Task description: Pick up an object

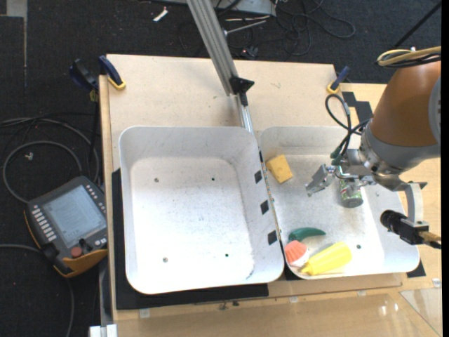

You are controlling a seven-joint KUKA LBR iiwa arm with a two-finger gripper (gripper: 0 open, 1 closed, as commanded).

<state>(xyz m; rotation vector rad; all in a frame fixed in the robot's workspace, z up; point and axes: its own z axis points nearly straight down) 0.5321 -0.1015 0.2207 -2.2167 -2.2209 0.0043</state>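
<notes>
The right bin (393, 258) holds several small objects. A yellow sponge block (279, 168) lies near its back left. A dark green curved piece (306, 234), a red-orange piece (295, 252) and a long yellow object (328, 258) sit together at the front. My gripper (334, 188) hangs over the middle of this bin, right of the sponge and behind the front cluster. It is open, its two fingers spread apart with only bin floor between them.
The left bin (133, 160) sits beside the right one, sharing a raised divider (265, 202). A slanted metal pole (214, 37) rises from the back of the bench. A teach pendant (69, 220) lies on the floor at left.
</notes>
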